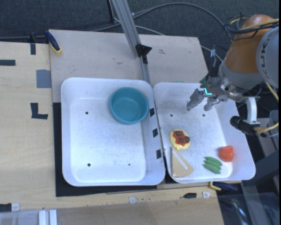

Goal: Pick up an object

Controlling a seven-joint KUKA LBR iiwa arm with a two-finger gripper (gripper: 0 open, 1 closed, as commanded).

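The end effector (201,103) hangs with fingers spread and nothing between them over the back of the right bin (199,90), well apart from the little pizza (180,139), the sandwich wedge (181,165), the green pod (212,164) and the red tomato (226,153) near its front, while the left bin (79,139) holds a blue bowl (129,105).

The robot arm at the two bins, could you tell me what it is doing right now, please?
The end effector hangs over the upper part of the right bin, fingers apart, holding nothing. Below it lie a small pizza, a sandwich wedge, a green pod and a red piece. A blue bowl sits in the left bin.
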